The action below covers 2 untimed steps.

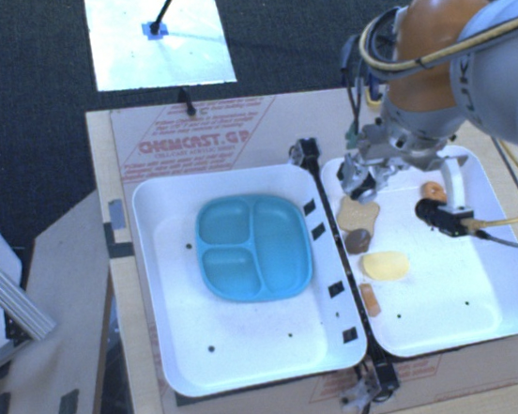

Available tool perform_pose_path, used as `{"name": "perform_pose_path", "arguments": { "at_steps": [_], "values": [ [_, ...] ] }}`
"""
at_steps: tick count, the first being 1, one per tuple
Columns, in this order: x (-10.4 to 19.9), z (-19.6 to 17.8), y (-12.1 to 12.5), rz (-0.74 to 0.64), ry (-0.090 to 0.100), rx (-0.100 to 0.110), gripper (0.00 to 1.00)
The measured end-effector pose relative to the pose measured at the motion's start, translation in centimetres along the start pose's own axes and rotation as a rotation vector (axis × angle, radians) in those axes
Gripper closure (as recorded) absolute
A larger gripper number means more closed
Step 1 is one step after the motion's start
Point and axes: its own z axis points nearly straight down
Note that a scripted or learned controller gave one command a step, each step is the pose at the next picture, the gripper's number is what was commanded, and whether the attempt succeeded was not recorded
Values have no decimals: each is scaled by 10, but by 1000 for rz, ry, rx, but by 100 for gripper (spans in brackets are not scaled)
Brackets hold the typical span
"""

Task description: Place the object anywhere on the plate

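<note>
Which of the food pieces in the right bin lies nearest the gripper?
The tan bread-like piece, directly below the gripper. The yellow piece, the small orange stick and the orange piece all lie farther off.

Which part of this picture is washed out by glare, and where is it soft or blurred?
In the camera view, the pale sheet above the bench is overexposed, nearly blank; the white bins' rims glare mildly; the gripper looks soft and smeared; the blue plate is evenly lit, with little shadow.
</note>
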Motion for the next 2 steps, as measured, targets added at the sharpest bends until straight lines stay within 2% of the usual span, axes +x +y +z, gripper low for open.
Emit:
{"name": "perform_pose_path", "arguments": {
  "at_steps": [2],
  "values": [
    [88,4,-21,0,0,0,100]
  ]
}}
